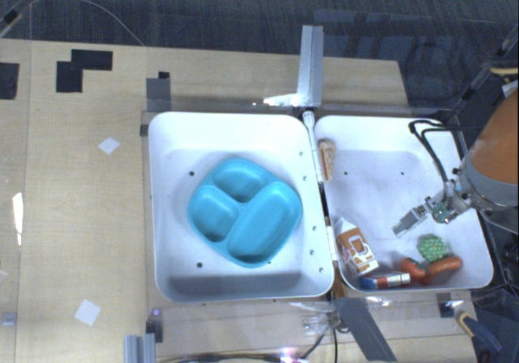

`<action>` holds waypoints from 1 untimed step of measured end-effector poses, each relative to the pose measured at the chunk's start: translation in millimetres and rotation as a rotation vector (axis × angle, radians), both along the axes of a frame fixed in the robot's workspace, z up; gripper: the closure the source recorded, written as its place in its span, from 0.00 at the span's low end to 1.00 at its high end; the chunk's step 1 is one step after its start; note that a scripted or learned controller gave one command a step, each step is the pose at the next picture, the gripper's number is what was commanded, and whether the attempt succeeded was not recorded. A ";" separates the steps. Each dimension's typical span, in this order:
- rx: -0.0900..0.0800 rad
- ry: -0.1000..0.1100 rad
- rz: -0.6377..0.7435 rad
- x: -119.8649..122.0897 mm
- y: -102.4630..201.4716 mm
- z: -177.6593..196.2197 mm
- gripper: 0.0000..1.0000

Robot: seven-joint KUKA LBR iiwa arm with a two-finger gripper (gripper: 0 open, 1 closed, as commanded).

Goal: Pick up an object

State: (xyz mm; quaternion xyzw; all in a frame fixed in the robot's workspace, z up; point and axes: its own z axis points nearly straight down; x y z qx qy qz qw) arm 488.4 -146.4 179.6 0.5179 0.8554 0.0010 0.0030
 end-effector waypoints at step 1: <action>0.001 0.001 -0.175 -0.2 -31.8 9.9 0.00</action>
